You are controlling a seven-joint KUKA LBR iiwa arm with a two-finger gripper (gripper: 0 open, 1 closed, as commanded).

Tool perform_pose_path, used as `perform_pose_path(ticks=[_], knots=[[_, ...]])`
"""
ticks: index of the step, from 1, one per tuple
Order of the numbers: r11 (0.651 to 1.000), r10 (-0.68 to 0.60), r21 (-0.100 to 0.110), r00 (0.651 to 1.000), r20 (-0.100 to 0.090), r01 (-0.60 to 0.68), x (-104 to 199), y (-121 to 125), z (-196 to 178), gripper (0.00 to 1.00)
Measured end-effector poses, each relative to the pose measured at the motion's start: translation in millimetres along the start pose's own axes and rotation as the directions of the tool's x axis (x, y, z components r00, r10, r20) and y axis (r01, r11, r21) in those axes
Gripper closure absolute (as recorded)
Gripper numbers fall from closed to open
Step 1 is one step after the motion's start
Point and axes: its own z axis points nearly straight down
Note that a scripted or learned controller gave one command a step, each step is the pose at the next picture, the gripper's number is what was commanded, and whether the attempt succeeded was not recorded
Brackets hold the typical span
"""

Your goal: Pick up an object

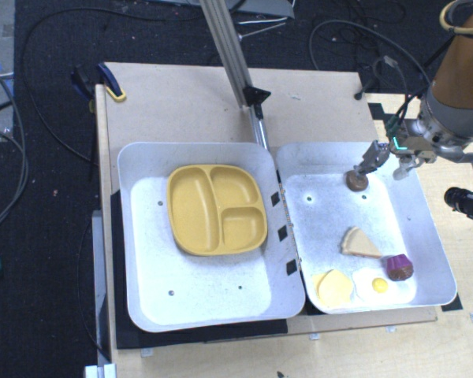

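In the right bin [422, 219] a small brown round object [356, 181] lies near the back. Toward the front are a tan sandwich wedge [359, 244], a purple object [400, 267], a fried egg [376, 284] and a yellow disc [334, 287]. My gripper [388, 164] hangs over the bin's back right part, open, with nothing between its fingers. Its left finger [371, 158] is just above and right of the brown object; I cannot tell if they touch.
The left bin [142, 282] holds a yellow divided plate [217, 209]. A slanted metal pole [229, 42] comes down to the back edge between the bins. Cables lie on the dark floor around the bench.
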Motion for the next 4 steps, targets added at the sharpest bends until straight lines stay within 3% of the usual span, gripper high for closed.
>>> perform_pose_path(ticks=[1,3,4], knots=[[1.0,0.0,-0.002,1.0,0.0,0.0,0.0,0.4,-0.7,0.0],[1.0,-0.002,0.002,1.0,-0.001,0.002,5.1,12.2,95.1,0.0],[1.0,0.002,0.005,1.0,-0.001,-0.002,4.7,2.5,155.0,0.0]])
